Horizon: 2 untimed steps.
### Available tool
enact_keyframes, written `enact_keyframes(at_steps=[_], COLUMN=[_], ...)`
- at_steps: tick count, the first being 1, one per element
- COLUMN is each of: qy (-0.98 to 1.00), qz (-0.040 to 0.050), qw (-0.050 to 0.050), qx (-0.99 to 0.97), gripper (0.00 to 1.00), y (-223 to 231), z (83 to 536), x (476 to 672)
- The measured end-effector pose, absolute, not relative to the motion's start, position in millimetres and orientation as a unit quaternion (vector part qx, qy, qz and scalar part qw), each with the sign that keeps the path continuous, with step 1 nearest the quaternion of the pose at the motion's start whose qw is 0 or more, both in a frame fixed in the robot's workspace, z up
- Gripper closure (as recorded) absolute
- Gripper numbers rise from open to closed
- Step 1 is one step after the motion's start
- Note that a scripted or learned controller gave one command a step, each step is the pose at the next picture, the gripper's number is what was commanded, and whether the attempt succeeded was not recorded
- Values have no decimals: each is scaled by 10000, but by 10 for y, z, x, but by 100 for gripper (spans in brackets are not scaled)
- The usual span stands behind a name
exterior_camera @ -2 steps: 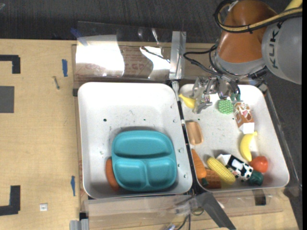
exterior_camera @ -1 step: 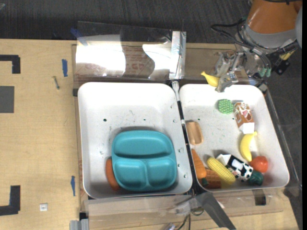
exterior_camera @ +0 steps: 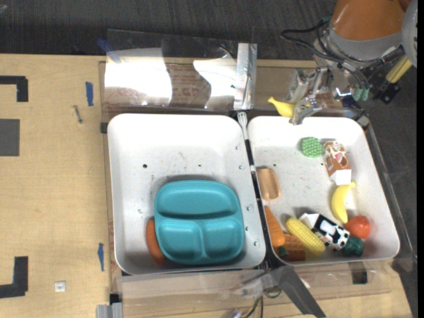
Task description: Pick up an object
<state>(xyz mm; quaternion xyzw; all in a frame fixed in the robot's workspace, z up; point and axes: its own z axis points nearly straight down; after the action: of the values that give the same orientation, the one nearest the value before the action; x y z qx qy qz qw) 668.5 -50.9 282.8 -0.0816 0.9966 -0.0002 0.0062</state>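
1. Up top-right, the arm [exterior_camera: 368, 8] (grey, orange band) hangs over the far rim of the right bin [exterior_camera: 381, 197]; gripper [exterior_camera: 306, 106] sits just past that rim.
2. Jaws: a small yellow banana-like piece [exterior_camera: 281, 106] sits right at the fingertips, abt level w/ the rim. Looks pinched, but the fingers blur together, so can't tell if they're apart or clamped on it.
3. Right bin contents, far to near: green bumpy round item [exterior_camera: 310, 146], orange-white carton [exterior_camera: 337, 161] beside it, tan block [exterior_camera: 268, 183] by the left wall, yellow banana [exterior_camera: 340, 203] near the right side.
4. Near end of right bin is crowded (things touching): carrot [exterior_camera: 275, 227] along the left wall, corn cob [exterior_camera: 305, 236], black-white cow toy [exterior_camera: 328, 230], red tomato [exterior_camera: 358, 226], dark green piece [exterior_camera: 353, 246].
5. Left bin [exterior_camera: 126, 177] holds a teal divided tray [exterior_camera: 199, 222], w/ an orange item [exterior_camera: 153, 240] poking out from under its left edge.
6. Clear plastic sheet [exterior_camera: 172, 78] lies behind the left bin on the bench.
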Motion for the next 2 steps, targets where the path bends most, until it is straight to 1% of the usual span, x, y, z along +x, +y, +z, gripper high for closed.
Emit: enact_keyframes(at_steps=[2], qy=[9838], qz=[0], qw=[36], qx=[-1790], gripper=[100], y=[-298], z=[2839], x=[6680])
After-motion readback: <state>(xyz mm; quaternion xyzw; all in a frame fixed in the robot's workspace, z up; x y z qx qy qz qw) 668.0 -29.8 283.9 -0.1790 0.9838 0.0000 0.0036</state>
